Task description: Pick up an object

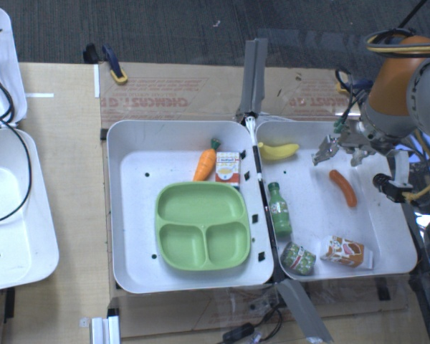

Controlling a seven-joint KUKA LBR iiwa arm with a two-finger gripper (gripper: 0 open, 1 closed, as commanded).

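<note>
Gripper (338, 151) hovers just above sausage (343, 188), apparently not touching.

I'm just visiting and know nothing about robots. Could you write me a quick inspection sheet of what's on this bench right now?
Surface: two white bins side by side, left bin, right bin, on a board-covered bench.
Job's things, left bin: carrot, small juice carton, green divided plate.
Job's things, right bin: banana, sausage, green bottle, green packet, orange-and-white pouch.
Clutter: nothing seen.
Tool: tool hangs over the right bin's far side, above the sausage, holding nothing.
Cables: black cables across a white unit at far left.
Surroundings: dark floor beyond the bench.
</note>
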